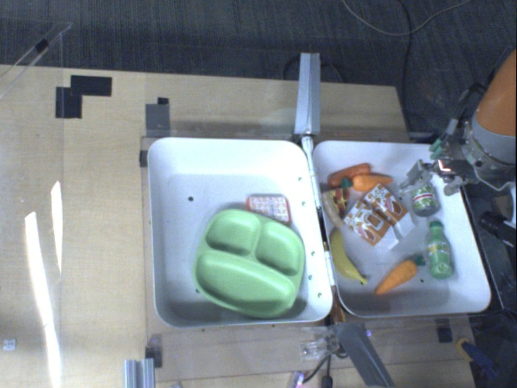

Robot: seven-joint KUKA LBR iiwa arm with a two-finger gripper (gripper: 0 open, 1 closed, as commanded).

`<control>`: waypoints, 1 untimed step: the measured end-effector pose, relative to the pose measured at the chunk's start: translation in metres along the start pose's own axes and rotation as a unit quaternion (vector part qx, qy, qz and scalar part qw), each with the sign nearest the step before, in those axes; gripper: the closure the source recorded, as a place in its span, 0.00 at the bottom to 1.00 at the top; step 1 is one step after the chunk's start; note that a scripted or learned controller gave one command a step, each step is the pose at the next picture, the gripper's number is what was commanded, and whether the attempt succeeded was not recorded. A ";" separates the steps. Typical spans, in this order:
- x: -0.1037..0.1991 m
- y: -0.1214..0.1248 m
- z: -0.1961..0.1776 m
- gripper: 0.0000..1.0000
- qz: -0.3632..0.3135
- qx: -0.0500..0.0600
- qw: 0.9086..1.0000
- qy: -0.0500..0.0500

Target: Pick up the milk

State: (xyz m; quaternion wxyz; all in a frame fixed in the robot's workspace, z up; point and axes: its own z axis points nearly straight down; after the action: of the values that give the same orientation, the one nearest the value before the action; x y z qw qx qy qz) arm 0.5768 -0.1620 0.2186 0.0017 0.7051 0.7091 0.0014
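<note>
Camera view, looking down at a slant: two white bins side by side on the bench. Left bin (pixel 166 217) holds a green sectioned tray (pixel 250 261) turned upside down, near-centre, with a small red-patterned packet (pixel 268 207) touching its far edge. Right bin (pixel 477 289) is crowded: a carrot (pixel 351 171) at the far left corner, a brown-and-white printed snack bag (pixel 374 217) in the middle, a banana (pixel 347 261) along the left wall, a second carrot (pixel 397 276) near-centre, a green bottle (pixel 439 251) toward the right wall. The milk (best guess, small and blurred) is the little grey-green carton (pixel 424 199) at the far right of that bin, just right of the snack bag. Gripper (pixel 432 172) hangs over that far right corner, just above the carton; arm enters from the right. Tool state: cannot tell, too blurred.
</note>
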 end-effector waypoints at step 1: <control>0.035 0.000 0.098 0.00 0.002 -0.018 1.000 -0.003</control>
State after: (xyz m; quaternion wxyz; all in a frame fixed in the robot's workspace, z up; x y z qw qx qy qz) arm 0.5773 -0.1275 0.1204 0.0162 0.7066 0.7073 0.0122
